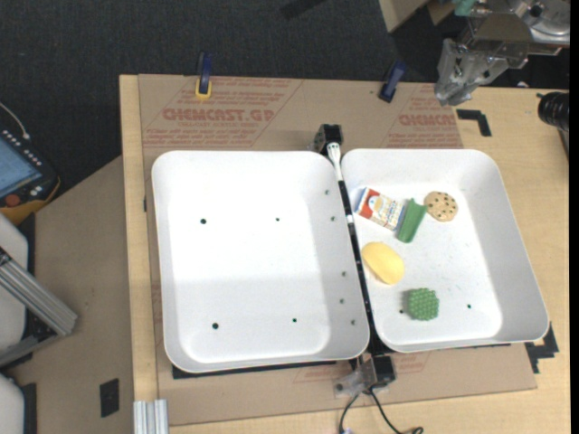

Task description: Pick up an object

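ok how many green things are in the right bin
2. A green block leans against the small carton near the bin's middle, left of the cookie. A knobbly green ball sits near the front edge, below the yellow lemon.

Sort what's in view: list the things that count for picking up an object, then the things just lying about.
For the job:
gripper
right bin
red and white carton
green block
cookie
yellow lemon
green bumpy ball

Lying about:
left bin
yellow clamp
blue clamp
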Tool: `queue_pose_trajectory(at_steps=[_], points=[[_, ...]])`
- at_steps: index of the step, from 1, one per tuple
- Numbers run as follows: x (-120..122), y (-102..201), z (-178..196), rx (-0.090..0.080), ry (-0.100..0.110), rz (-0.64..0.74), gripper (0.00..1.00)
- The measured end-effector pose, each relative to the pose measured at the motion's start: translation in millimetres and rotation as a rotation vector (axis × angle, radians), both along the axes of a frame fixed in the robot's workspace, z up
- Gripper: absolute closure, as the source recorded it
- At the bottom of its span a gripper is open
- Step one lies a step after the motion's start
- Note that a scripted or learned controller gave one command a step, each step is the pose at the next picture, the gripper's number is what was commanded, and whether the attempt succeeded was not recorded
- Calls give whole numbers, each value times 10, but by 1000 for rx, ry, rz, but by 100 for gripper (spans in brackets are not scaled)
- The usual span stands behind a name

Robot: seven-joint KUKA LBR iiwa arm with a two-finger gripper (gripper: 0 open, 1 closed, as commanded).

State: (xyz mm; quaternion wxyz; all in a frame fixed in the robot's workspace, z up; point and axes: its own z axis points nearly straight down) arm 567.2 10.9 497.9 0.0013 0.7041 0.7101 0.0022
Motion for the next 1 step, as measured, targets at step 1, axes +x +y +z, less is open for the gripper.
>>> queue_pose_trajectory(at_steps=[1], points=[[-270, 765, 396, 1, -2, -2, 100]])
